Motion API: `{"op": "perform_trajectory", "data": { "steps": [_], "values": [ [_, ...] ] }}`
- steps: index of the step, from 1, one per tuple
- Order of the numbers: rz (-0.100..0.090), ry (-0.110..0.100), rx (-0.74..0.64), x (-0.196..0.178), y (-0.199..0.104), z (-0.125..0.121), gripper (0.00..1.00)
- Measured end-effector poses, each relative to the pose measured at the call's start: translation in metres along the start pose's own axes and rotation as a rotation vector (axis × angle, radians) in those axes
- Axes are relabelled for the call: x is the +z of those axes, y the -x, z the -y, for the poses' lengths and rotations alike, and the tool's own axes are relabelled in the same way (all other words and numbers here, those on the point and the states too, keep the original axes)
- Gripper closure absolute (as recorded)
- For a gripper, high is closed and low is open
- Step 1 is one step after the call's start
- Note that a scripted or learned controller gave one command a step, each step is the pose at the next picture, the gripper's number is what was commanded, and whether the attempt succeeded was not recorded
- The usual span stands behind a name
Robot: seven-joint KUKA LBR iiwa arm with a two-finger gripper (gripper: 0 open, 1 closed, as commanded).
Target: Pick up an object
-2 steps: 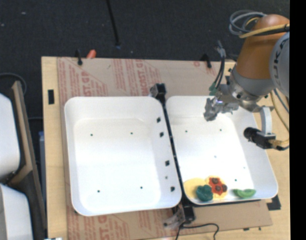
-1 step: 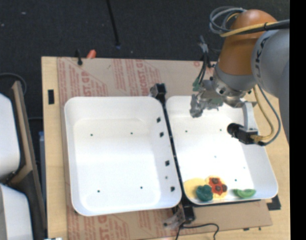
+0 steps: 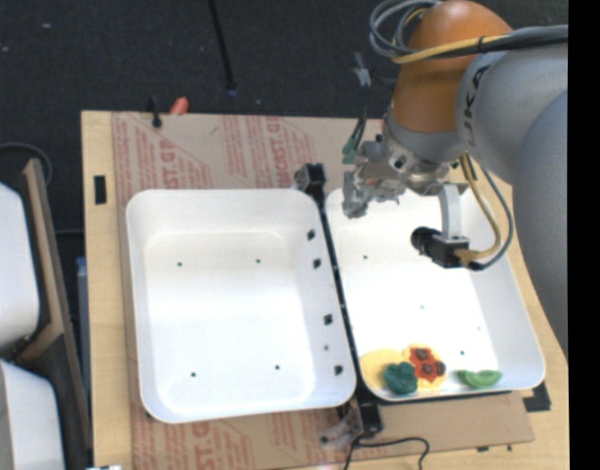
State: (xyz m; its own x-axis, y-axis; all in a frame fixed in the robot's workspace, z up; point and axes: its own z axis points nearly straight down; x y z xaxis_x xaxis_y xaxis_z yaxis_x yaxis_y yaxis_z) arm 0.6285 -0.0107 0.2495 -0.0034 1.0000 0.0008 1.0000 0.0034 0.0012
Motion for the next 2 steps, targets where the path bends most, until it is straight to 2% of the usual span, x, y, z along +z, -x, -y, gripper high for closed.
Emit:
{"op": "perform_trajectory", "data": {
  "steps": [2],
  "values": [
    [0.0, -0.001, 0.0, 0.021, -0.097, -0.021, 1.0]
  ]
}}
